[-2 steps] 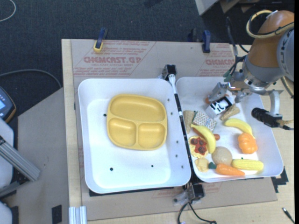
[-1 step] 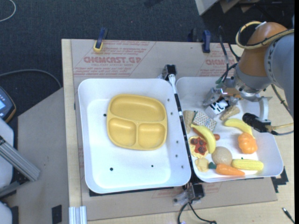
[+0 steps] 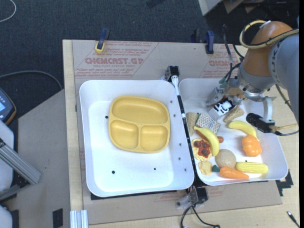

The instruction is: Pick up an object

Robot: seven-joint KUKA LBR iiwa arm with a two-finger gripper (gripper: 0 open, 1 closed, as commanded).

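Note:
The right bin (image 3: pixel 280 148) holds a heap of toy food. In it lie a yellow banana (image 3: pixel 242 127), an orange fruit (image 3: pixel 251 146), a corn cob (image 3: pixel 251 166), a carrot (image 3: pixel 232 173), a tan potato (image 3: pixel 226 157), a second curved yellow piece (image 3: pixel 209 138), a red slice (image 3: pixel 203 148) and a checkered wafer (image 3: pixel 207 121). My gripper (image 3: pixel 222 102) hangs low over the far part of this bin, just above the wafer and a tan bread piece (image 3: pixel 233 113). The wrist hides what lies under it.
The left bin (image 3: pixel 95 141) carries a yellow divided plate (image 3: pixel 139 123). A black divider strip (image 3: pixel 181 122) runs between the bins. The arm's orange band (image 3: pixel 263 46) and cables stand over the right bin's far corner. Clamps (image 3: pixel 100 45) hold the board's far edge.

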